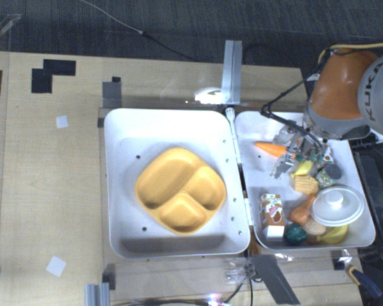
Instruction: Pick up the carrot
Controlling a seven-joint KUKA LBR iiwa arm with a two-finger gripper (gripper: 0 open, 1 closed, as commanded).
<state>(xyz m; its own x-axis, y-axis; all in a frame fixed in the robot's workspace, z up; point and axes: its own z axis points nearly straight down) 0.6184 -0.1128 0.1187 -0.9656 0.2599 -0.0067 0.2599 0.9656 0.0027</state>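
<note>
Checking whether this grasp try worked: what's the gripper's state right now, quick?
Gripper: cannot be told; it sits low in the right bin beside the carrot, with no item visibly held.

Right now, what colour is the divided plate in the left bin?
Yellow; the divided plate shows plainly in the camera view.

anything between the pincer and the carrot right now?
No. In the camera view the pincer sits right at the carrot's right end, with nothing between them. The carrot lies on the bare floor of the right bin.
</note>
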